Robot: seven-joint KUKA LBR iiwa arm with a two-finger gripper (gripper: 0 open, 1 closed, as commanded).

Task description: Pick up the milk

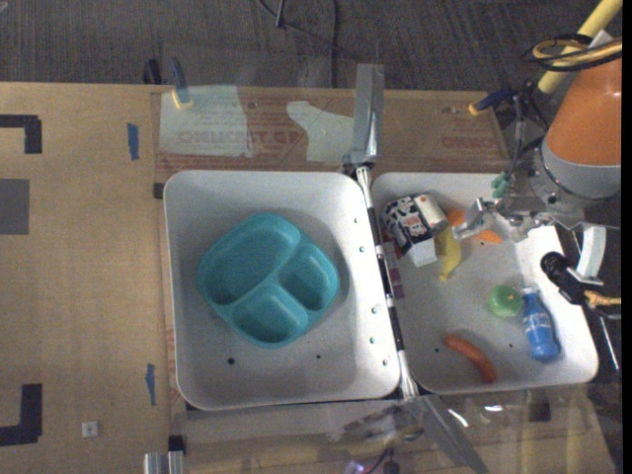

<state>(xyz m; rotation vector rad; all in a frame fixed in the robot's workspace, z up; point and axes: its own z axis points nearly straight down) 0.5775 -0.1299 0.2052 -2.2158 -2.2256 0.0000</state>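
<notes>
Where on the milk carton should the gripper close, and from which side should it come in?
The milk carton lies tipped at the right bin's upper-left, close to the divider wall. Probably best to descend from above and close across its narrower width at mid-body, fingers clear of the wall and the yellow item beside it.

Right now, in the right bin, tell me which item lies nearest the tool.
The orange piece, beside the tool at the bin's upper edge. The milk and banana lie farther left; the bottle sits lower.

A tan wooden surface [79, 294] carries black tape marks [22, 131] along its left side and blue tape strips [132, 140]. Beyond its far edge lies dark carpet [118, 18] with a black cable [286, 3].
</notes>
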